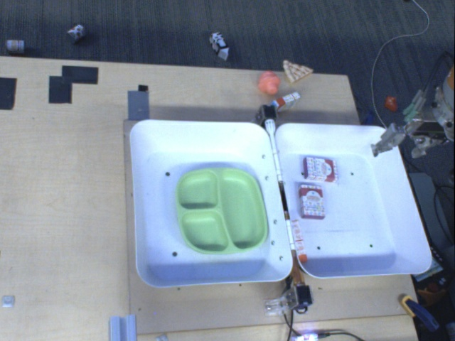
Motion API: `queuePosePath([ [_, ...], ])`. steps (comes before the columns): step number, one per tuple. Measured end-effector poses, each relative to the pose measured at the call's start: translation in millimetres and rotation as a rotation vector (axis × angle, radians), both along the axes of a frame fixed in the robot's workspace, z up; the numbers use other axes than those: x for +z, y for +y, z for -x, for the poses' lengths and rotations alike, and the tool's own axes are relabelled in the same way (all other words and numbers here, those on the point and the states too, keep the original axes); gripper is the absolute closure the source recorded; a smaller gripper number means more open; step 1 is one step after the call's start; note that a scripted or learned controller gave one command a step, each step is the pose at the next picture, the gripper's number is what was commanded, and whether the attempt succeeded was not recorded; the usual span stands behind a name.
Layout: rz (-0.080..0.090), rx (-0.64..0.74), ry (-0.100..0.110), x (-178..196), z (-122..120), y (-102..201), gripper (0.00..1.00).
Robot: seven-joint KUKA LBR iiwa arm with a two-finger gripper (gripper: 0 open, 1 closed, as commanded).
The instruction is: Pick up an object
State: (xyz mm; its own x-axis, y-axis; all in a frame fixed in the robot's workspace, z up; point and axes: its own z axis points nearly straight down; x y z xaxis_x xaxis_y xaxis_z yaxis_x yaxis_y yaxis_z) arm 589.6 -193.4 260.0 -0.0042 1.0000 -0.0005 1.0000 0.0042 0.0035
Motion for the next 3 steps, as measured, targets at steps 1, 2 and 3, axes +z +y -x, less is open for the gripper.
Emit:
queuePosePath([
  [1,-0.002,0.002,0.0,-168.2,-2.2,-10.7,0.0],
  [2,-0.002,0.002,-0.002,-174.4,-64.7,36.6,0.0],
  [3,0.0,-0.002,-0.002,-173.2,18.3,71.6,0.0],
])
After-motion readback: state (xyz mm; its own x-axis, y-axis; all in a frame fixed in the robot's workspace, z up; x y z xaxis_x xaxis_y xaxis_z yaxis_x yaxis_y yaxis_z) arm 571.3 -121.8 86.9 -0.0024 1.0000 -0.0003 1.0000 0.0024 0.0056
